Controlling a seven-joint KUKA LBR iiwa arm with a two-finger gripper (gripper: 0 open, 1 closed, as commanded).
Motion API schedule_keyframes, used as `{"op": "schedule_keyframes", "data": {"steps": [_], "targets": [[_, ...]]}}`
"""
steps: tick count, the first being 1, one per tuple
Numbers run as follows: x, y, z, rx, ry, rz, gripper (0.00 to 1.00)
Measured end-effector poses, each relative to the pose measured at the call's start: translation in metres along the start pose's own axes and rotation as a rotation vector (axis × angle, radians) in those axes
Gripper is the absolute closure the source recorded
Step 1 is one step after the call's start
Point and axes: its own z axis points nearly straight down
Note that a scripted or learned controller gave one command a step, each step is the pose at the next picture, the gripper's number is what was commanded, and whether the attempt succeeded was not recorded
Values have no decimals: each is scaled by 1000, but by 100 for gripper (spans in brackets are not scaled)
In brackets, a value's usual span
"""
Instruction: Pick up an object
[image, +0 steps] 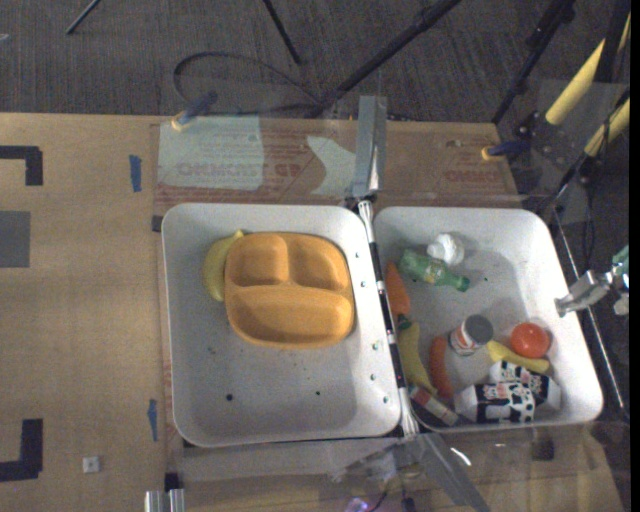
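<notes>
Orange tray (290, 290), two white bins (190, 300)

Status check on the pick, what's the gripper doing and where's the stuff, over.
Gripper at right bin's right rim, holding nothing seen. Objects clustered in right bin, untouched. Orange tray in left bin.

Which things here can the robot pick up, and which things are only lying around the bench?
Can pick:
orange tray
green bottle
carrot
banana
cow carton
red ball

Lying around:
blue tape
cables
clamp
</notes>
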Motion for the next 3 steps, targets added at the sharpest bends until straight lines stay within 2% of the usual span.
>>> {"op": "schedule_keyframes", "data": {"steps": [1, 2, 3], "targets": [[1, -3, 121, -6, -2, 33, 0], [16, 24, 156, -5, -2, -78, 0], [15, 25, 147, -7, -3, -77, 100]]}}
